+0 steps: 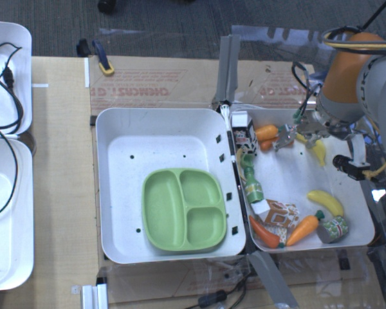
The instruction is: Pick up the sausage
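The sausage (264,232) looks like the reddish-orange elongated piece lying along the front left wall of the right bin (367,201), next to a carrot (302,229). My gripper (285,138) hangs low over the back of that bin, beside an orange lumpy item (267,134) and well behind the sausage. Nothing shows between its tips. The arm's orange band (347,76) rises behind it on the right.
The right bin also holds a green bottle (250,184), a small carton (241,129), a patterned box (280,213), a banana (326,202), a yellow piece (318,152) and a mottled lump (333,229). A green divided plate (183,209) lies in the left bin (116,172).
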### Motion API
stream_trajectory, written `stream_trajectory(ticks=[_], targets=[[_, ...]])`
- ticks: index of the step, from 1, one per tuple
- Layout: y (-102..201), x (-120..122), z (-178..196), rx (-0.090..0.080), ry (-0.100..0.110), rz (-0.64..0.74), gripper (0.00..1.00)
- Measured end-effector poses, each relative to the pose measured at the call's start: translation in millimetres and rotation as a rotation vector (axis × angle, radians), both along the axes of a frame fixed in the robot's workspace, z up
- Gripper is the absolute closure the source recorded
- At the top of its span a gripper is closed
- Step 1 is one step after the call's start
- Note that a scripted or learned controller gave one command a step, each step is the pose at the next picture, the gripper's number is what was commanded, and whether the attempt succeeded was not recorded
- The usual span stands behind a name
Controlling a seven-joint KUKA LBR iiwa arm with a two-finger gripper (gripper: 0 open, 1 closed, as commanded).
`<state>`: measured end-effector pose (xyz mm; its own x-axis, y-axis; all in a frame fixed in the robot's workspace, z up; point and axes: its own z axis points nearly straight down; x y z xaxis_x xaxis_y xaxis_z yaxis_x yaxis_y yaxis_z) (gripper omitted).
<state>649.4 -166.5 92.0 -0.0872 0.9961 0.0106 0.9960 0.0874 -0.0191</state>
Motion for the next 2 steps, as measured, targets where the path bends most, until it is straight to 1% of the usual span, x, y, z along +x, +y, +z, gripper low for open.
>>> stream_trajectory(ticks=[1,2], targets=[[-1,2,9,-0.009,-0.014,0.003,1.00],[42,8,-2,-0.009,-0.013,0.011,1.00]])
